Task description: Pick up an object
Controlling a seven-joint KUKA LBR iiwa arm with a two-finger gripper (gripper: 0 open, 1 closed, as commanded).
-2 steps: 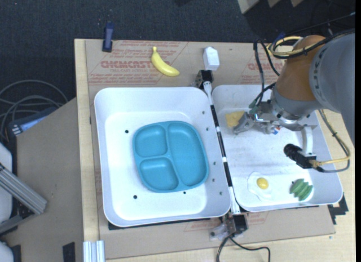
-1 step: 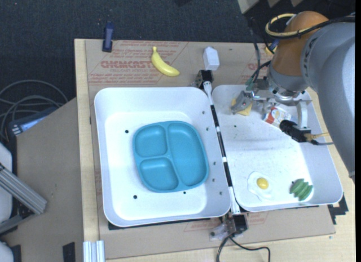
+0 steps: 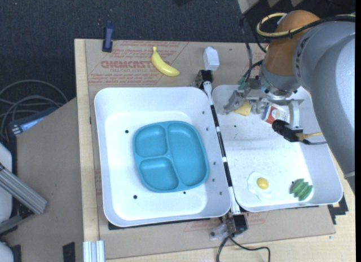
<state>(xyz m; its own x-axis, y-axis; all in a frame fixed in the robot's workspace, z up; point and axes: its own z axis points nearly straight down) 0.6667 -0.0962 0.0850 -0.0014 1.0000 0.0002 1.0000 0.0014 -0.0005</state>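
Nearest the lens, the left bin holds one blue divided plate near its middle. One banana lies outside, on the cardboard behind that bin. In the right bin, one fried-egg toy and one green piece sit near the front wall, apart. At the bin's back, the gripper hangs low over a yellow piece; the wrist hides it, so whether it is open or holding cannot be made out. A red-and-white item is half covered by the arm.
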